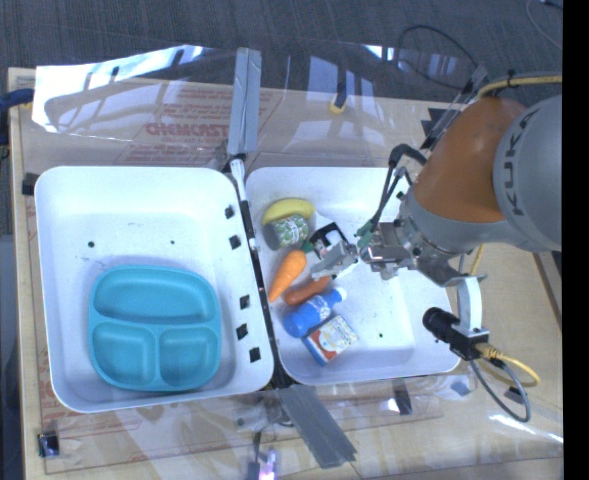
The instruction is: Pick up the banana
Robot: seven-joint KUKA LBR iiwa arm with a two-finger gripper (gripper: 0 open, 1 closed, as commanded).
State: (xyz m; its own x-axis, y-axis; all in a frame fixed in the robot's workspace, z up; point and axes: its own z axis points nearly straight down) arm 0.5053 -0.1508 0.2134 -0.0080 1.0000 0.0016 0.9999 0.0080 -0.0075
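Observation:
The banana (288, 209) is a short yellow curve at the back left of the right bin (394, 353), resting against a green round item (290, 231). My gripper (321, 251) reaches in from the right and hovers low, just right of and below the banana and apart from it. Its fingers stand open with nothing between them; the black-tipped finger (326, 236) is nearer the banana. The other finger sits just above an orange carrot (286, 273) and a red item (310, 290).
A blue bottle (310, 313) and a small printed packet (332, 338) lie in front of the carrot. The left bin (64, 208) holds a teal divided tray (156, 328). A black divider with clips (246, 288) runs between the bins. Cables hang at the right.

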